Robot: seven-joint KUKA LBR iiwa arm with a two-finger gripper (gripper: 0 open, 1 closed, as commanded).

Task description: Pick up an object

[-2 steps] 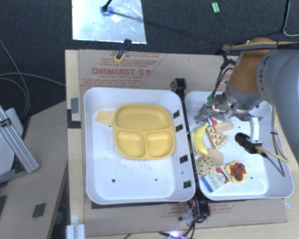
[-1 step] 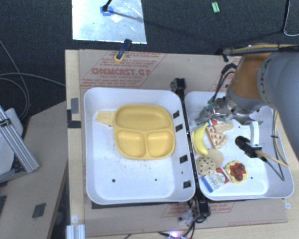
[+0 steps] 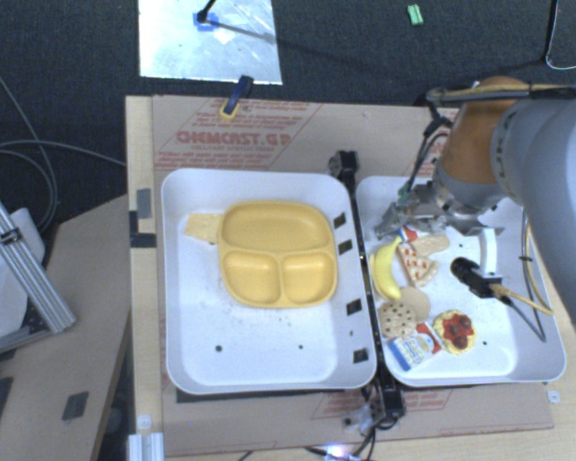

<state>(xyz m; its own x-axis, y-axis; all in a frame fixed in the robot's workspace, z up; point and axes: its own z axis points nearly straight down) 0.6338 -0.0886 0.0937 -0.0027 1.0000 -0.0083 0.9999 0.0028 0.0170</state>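
Two white bins are seen from above, side by side on a bench. The left bin (image 3: 178, 296) holds a yellow tray (image 3: 274, 253) with three compartments, and a pale flat piece (image 3: 202, 226) touches the tray's upper left corner.

The right bin (image 3: 523, 349) holds small toy foods packed along its left side. A banana (image 3: 386, 269) lies against the left wall, with a slice (image 3: 420, 265) just beside it. Below them lie a cookie (image 3: 396, 319), a packet (image 3: 413, 346) and a berry tart (image 3: 456, 330), the last a little apart to the right.

The grey arm (image 3: 547, 161) is reached in from the right. The gripper (image 3: 408, 217) is placed low over the top left of the right bin, just above the banana and slice. Whether it is apart or together cannot be told, and nothing is seen held in it.

No object has yet been picked up; the reach appears to be the step in hand. The banana and slice are judged the nearest targets. Because they touch, a grasp would best be centred on one alone, closing across its narrow width. The banana's place by the wall leaves little room on that side. The tart, standing freer, may be taken more cleanly. A straight descent and a straight lift are advised, so that neighbours are not dragged along.
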